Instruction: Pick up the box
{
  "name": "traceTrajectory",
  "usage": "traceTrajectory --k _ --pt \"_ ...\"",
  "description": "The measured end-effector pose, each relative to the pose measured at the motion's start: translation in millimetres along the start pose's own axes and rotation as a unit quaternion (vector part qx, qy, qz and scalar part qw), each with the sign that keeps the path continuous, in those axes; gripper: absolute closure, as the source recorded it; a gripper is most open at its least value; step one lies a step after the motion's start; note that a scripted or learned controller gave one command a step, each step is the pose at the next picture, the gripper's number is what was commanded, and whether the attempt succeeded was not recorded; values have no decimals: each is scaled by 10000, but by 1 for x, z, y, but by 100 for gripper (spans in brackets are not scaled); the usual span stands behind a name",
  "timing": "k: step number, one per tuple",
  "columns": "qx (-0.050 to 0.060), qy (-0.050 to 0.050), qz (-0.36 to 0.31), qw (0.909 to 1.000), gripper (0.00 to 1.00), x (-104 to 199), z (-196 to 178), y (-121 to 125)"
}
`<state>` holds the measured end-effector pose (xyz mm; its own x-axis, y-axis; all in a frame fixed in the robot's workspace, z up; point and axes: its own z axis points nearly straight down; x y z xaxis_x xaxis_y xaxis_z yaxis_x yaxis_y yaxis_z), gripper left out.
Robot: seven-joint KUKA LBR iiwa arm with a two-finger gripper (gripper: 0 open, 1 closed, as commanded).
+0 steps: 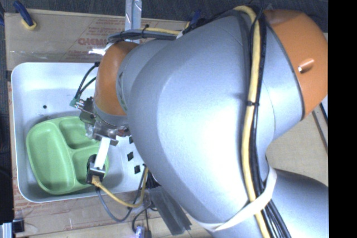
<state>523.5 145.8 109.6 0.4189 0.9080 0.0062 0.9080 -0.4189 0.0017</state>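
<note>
The green box (53,156) lay in the bin's (47,89) lower-left corner, with the gripper (102,132) low at its right edge; whether it was wide or narrow could not be told. A good grasp would likely straddle 1 thin wall, coming down squarely.
</note>
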Motion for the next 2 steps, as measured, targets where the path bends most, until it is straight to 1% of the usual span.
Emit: traceTrajectory --k 1,2 --pt "-1 29 -16 10000 0 3 0 -1" --pt "30 -38 -303 9995 0 -82 -82 -6"
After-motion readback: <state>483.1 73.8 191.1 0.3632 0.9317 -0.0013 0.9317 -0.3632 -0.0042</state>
